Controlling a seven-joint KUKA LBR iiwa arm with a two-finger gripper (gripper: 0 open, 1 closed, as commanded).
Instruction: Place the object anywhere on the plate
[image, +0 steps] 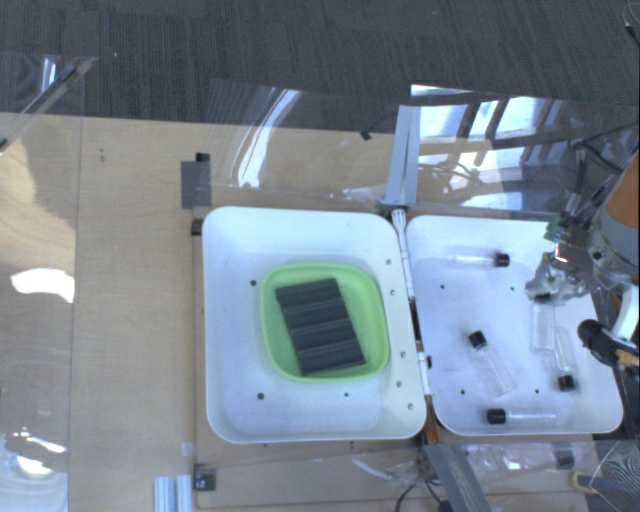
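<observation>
A green square plate (275, 340) sits in the middle of the left white bin (230, 300). A dark grey ridged block (319, 326) lies flat on the plate, within its rim and turned slightly. My gripper (550, 284) hangs over the right part of the right bin (440, 300), far from the plate. It is just above a clear vial (543, 326) that lies on the bin floor. I see nothing held in it.
Several clear vials with black caps lie scattered in the right bin: one at the back (476, 260), one in the middle (488, 362), one at the front (518, 416). A ridge (410, 310) divides the two bins. A grey post (403, 165) stands behind them.
</observation>
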